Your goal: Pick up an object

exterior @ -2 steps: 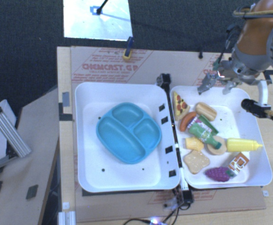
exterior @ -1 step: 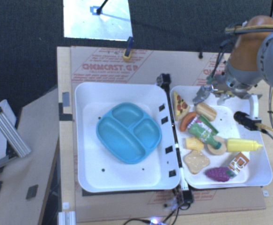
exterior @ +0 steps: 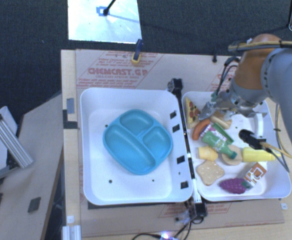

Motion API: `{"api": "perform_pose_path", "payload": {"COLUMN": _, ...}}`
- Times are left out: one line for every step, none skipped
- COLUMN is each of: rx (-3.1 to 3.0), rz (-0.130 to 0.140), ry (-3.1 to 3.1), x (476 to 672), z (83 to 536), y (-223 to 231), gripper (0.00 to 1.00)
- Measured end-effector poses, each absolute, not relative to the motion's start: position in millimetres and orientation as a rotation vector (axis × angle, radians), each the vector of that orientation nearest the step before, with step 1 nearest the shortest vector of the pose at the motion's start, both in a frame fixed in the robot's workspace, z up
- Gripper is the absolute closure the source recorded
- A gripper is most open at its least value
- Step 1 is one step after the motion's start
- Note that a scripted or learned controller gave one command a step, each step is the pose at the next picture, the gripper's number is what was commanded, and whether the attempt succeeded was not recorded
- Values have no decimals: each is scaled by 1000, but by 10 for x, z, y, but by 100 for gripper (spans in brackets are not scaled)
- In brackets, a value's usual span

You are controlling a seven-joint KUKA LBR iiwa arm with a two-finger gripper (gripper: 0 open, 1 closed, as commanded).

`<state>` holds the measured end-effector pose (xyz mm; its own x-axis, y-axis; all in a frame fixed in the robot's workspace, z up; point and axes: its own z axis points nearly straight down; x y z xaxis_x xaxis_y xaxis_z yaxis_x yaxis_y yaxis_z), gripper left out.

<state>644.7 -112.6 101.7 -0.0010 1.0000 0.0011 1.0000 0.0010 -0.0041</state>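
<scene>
Several toy foods crowded the right bin [exterior: 281,186]; the gripper [exterior: 213,106] (open or clenched, I cannot tell) hung just above the hot dog [exterior: 202,128], beside the pizza slice [exterior: 191,110].

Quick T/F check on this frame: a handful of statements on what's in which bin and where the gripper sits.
1. The blue divided plate lies in the left bin. True.
2. The purple grapes are in the left bin. False: they lie near the front of the right bin.
3. The gripper is over the right bin, near the hot dog. True.
4. The green bottle stands upright. False: it lies on its side among the toy food.
5. The slice of bread lies on the blue plate. False: it is in the right bin.
</scene>
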Motion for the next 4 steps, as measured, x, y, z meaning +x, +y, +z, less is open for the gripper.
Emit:
{"api": "perform_pose_path", "payload": {"rx": -2224, "rz": -7, "ry": -2225, "x": 6479, "z": 897, "y": -1128, "gripper": 0}}
{"api": "perform_pose_path", "payload": {"rx": -2230, "rz": -13, "ry": -2231, "x": 6496, "z": 1013, "y": -1133, "gripper": 100}}
{"api": "perform_pose_path", "payload": {"rx": -2226, "rz": -7, "ry": -2226, "x": 6563, "z": 1561, "y": -1225, "gripper": 100}}
{"api": "perform_pose_path", "payload": {"rx": -2222, "rz": -7, "ry": -2229, "x": 6570, "z": 2005, "y": -1219, "gripper": 100}}
